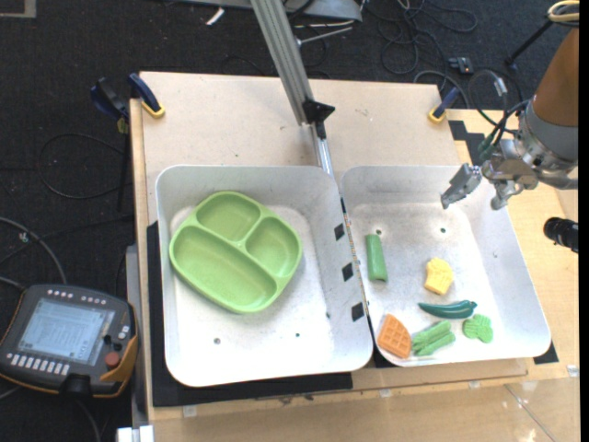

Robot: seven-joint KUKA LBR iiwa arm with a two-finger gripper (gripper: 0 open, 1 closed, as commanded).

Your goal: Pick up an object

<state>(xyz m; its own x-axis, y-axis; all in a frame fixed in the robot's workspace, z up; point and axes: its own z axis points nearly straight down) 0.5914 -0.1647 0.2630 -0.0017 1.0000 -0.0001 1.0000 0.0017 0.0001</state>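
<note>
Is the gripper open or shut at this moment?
Open. The gripper hangs over the right bin's far right corner; its two fingers stand apart, nothing between them.

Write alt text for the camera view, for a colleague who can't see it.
The arm's claw hangs open and holds nothing above the far right edge of the right bin, which holds a green stick, yellow piece, green pepper and orange waffle. The left bin holds a green divided plate.
</note>
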